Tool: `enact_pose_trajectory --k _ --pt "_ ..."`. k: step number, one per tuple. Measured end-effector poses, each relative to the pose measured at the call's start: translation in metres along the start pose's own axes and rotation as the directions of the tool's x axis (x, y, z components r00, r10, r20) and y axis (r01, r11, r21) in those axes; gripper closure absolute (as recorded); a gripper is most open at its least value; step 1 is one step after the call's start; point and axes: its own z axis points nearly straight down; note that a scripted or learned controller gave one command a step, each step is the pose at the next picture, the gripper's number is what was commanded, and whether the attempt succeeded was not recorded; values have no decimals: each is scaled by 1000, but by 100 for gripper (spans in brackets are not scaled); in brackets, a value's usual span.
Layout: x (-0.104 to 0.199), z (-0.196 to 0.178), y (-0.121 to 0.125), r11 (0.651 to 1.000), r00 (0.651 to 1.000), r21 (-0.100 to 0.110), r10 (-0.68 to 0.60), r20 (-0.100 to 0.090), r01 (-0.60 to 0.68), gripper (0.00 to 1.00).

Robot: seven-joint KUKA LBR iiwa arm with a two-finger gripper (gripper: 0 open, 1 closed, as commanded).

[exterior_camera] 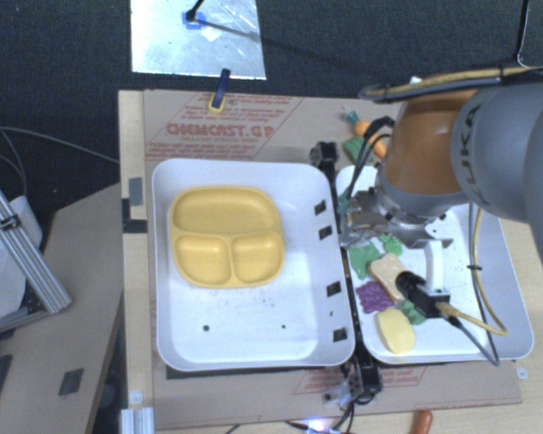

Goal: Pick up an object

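Arm (452, 143) low over the right bin (516, 333), reaching for an object.

We cannot tell the gripper's state, since the wrist hides it. The toys sit clustered at the bin's left side: green pieces (387, 245), a purple one (373, 295), a yellow one (397, 330). We should descend straight onto one piece, probably the green, clear of the bin wall, and lift slowly. The tray (226, 235) sits in the left bin (253, 342).

Two white bins (253, 351) — one yellow tray (226, 235), one purple piece (373, 295)
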Motion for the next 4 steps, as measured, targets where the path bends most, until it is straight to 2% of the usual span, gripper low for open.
enact_pose_trajectory --k 1,2,3,4 --pt "0 -134 -41 1000 1000 -13 -3 -1 3 100" --pt "0 -126 -41 1000 1000 0 -2 1 2 0" --pt "20 15 -63 1000 1000 17 -1 1 1 0" --pt "84 -215 -49 1000 1000 -18 -9 -6 9 0"
